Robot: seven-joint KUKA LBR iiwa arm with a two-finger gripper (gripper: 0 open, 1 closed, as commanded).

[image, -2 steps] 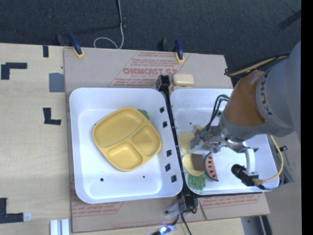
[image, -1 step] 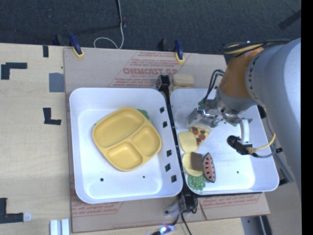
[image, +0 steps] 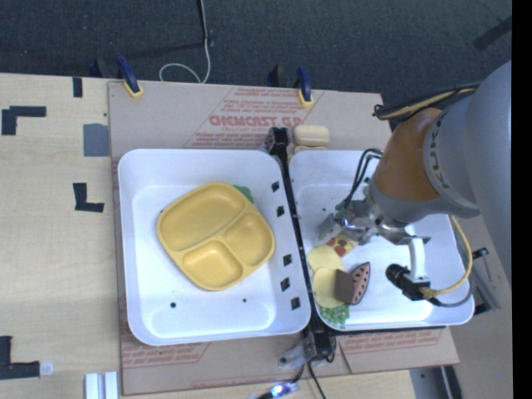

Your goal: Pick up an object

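Note:
A yellow divided plate (image: 216,234) lies in the left bin (image: 141,306), with a bit of something green showing at its far edge. In the right bin (image: 440,310), near the divider, lies a small heap: a pale yellow round piece (image: 323,259), a brown block (image: 344,286), a dark wedge-shaped item (image: 361,279) and a yellow piece with red spots (image: 341,243). My gripper (image: 349,223) reaches down into the right bin just above this heap, beside the spotted piece. The wrist hides its tips.
A beige block (image: 311,135) sits on the cardboard behind the bins. Black clips run along the divider (image: 287,223) between the bins. A black connector with a yellow cable (image: 411,283) hangs from the arm over the right bin's near side.

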